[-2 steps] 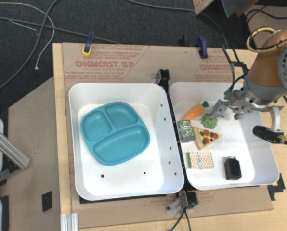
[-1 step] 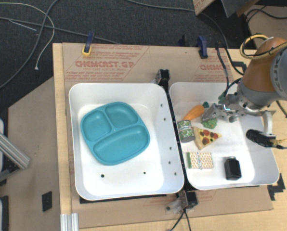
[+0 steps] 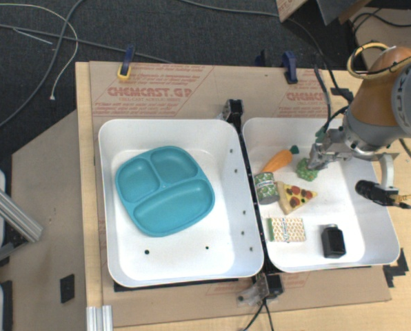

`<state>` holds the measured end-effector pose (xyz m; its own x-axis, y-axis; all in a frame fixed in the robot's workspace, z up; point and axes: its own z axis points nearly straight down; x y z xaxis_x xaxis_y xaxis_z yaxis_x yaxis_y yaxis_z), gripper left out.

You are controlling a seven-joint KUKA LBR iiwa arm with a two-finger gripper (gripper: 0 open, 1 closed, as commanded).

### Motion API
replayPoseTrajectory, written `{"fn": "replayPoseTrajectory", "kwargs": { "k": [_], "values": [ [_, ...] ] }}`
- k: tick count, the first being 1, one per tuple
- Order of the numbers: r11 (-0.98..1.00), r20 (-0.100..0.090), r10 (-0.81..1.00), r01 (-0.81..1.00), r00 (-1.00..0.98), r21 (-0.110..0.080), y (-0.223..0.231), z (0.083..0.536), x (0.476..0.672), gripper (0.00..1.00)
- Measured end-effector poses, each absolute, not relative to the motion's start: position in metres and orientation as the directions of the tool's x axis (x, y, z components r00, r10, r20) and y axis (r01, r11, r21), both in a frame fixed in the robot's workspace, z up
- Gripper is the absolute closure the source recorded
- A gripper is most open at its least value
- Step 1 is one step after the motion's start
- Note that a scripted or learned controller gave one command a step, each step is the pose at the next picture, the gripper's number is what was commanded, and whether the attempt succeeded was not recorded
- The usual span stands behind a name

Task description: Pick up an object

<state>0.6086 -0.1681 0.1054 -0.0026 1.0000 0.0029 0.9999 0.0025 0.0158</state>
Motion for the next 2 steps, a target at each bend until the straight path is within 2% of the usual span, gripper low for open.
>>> {"fn": "replayPoseTrajectory", "kwargs": {
  "k": [1, 2],
  "values": [
    [0.002, -0.002, 1.0, 1.0, -0.002, 0.008, -0.165, 0.17, 0.608, 1.0],
    [0.002, -0.002, 1.0, 1.0, -0.002, 0.007, -0.165, 0.217, 0.61, 1.0]
  ]
}}
